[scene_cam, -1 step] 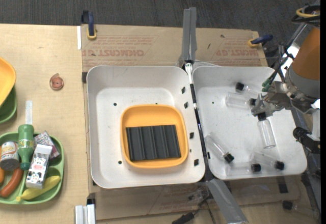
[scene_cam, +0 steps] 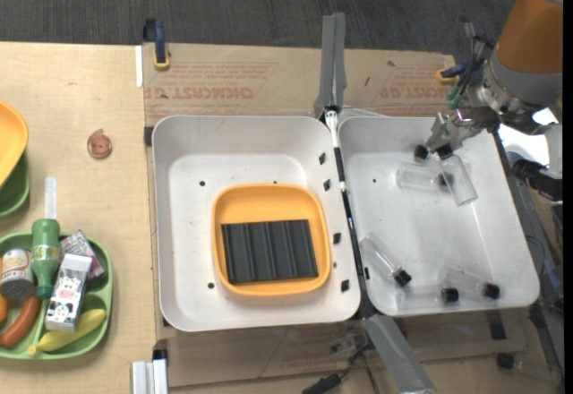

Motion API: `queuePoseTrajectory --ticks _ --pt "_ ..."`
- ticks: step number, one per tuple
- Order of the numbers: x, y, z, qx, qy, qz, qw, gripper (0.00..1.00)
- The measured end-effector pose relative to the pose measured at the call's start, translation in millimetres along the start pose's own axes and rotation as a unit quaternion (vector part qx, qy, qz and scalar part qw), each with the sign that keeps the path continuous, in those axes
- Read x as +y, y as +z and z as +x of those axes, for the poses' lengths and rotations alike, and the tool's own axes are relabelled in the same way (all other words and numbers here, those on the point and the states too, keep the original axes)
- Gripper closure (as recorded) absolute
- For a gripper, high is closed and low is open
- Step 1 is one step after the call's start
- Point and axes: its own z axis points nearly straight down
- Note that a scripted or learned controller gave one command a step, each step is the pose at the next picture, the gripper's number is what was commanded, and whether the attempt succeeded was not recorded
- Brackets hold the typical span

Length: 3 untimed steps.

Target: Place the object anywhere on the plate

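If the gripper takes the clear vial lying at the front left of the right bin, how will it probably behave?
The clear vial looks like a smooth, narrow cylinder lying on its side, so it may roll when nudged. Its glossy surface could slip between fingers. It appears empty with a small black cap, so probably light.

The arm (scene_cam: 530, 34) is grey with a broad orange band, yellow cable looped above, and metallic wrist hardware.
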Motion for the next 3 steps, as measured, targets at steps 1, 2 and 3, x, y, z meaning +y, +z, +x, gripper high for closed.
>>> queuePoseTrajectory --ticks 1,2,3 --pt "38.9 5.5 -18.9 0.0 -0.091 -0.001 0.9958 1.0" --pt "-66.4 24.9 20.2 0.001 -0.116 0.0 0.9932 1.0" --pt "52.7 19.5 10.1 0.0 -0.193 -0.001 0.9813 1.0"
